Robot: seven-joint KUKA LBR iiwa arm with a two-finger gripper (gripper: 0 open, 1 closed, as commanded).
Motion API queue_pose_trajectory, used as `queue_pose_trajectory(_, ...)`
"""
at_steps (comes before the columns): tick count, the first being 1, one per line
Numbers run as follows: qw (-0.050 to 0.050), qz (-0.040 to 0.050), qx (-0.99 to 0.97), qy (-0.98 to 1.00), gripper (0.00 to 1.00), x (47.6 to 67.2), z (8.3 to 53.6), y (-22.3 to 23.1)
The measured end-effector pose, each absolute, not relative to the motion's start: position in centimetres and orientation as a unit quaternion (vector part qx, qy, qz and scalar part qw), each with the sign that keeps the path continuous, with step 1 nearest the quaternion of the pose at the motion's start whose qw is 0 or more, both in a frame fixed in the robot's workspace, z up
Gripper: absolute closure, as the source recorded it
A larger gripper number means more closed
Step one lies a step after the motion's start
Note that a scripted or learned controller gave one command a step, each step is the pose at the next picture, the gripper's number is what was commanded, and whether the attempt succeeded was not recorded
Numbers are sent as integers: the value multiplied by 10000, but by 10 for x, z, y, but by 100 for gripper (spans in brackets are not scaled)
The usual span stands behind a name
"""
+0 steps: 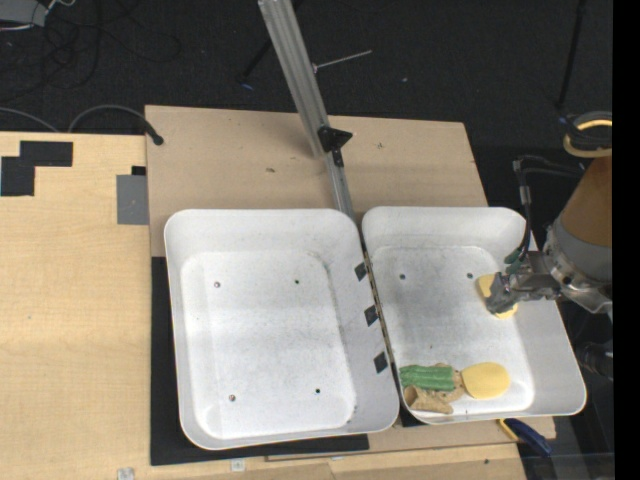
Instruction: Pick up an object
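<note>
So there are two shallow white bins side by side on the table [80, 298], which is light wood with a tan board under the far part of the bins. The left bin [262, 328] just shows its speckled white floor with a few small dark dots. The right bin [440, 268] is where the stuff is: down at its near edge there's a green object [428, 376] lying flat, touching a small tan object [432, 400] that sits right against the near rim, and just to the right of those a round yellow object [487, 380], flat on the floor of the bin and close to the green one. Up along the right side of that bin, about halfway between far and near, there's another yellow object [497, 294], and that's where the arm is. The arm comes in from the right, grey with the orange band visible above, and the gripper [505, 288] is down low right on top of that yellow piece, covering the middle of it so you only see yellow poking out on the left and near sides. As for the jaws, I honestly can't tell how far apart they are, or if they're actually pinching the yellow thing or just sitting over it. A slanted metal rail [300, 88] runs from the far side down toward the gap between the bins.
</note>
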State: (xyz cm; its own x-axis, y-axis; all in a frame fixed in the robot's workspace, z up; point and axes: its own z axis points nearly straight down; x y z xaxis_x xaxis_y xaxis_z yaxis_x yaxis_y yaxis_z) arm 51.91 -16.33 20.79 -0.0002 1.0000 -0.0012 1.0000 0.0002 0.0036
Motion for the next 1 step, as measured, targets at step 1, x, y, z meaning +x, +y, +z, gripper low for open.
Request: queue_pose_trajectory(1, -6, -3, 7067, 7075, 100, 519, 214, -164)
